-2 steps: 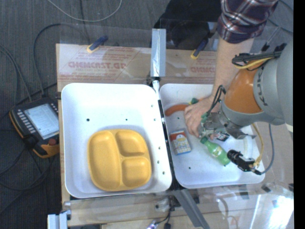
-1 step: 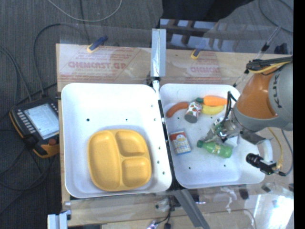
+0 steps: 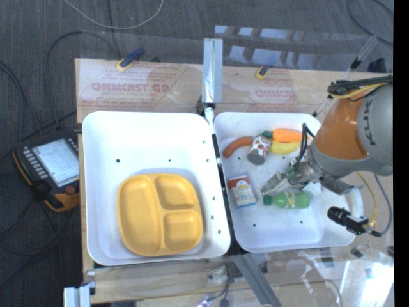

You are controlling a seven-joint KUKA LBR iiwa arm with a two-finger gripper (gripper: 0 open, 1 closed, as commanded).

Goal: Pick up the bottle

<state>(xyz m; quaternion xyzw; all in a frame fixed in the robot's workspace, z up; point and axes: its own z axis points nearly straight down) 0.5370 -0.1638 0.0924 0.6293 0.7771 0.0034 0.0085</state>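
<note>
The bottle (image 3: 288, 201) is small, green and clear, and lies on its side in the right bin (image 3: 275, 235), cap pointing left. My gripper (image 3: 278, 181) hangs just above and behind it, at the end of the grey and orange arm that comes in from the right. Its fingers point left and stand open, with nothing between them. The bottle lies apart from them on the bin floor.
Also in the right bin are a small red and white carton (image 3: 241, 192), a red sausage (image 3: 237, 146), a small printed cup (image 3: 257, 151), a yellow banana (image 3: 285, 148) and an orange carrot (image 3: 287, 134). The left bin (image 3: 102, 139) holds a yellow divided plate (image 3: 161, 213).
</note>
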